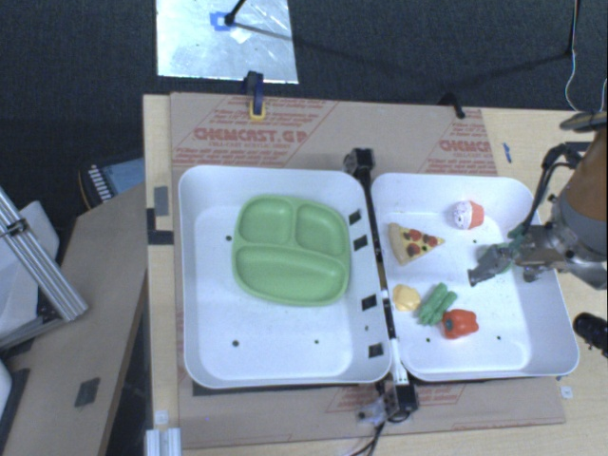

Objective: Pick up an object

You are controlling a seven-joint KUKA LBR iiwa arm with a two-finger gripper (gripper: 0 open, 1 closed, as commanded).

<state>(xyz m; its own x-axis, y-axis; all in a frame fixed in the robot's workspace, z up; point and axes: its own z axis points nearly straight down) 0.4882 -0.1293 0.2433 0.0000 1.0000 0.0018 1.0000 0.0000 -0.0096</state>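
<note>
gripper (486,266) hangs mid right bin (546,350), nothing visibly in it, can't tell how far it's parted; nearest pick is red pepper (459,323) toward that bin's front edge: likely light rigid slick plastic, so pinch across the body

Light: bright, even and cool, from overhead.
Glare: the foil sheet (226,25) at far left shines pale; both white bins (275,350) are nearly washed out.
Shadows: soft and short, close under the green plate (290,250).
Sharpness: mildly soft and grainy throughout.
Surround: the floor is dim.
</note>
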